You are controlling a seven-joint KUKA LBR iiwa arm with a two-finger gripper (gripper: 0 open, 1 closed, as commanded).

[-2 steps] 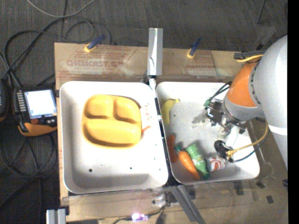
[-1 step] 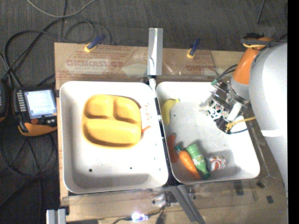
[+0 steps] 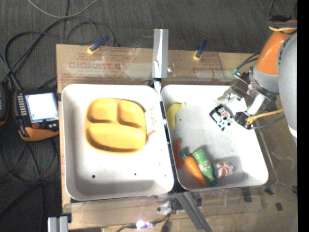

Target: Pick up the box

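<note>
Dark carpet with black cables lies around the brown table [image 3: 116, 64]. Two shallow white bins sit on it, smooth and shiny. The left bin [image 3: 77, 178] holds a yellow plastic tray [image 3: 116, 124] with three dips. The right bin [image 3: 251, 170] holds a carrot [image 3: 193, 167], a green bottle [image 3: 204, 162], a small can [image 3: 223, 169] and a yellow banana [image 3: 173, 112]. The gripper [image 3: 231, 111] hangs over the right bin's far right part, pinching the small black-and-white box [image 3: 221, 117] between its fingers.
</note>
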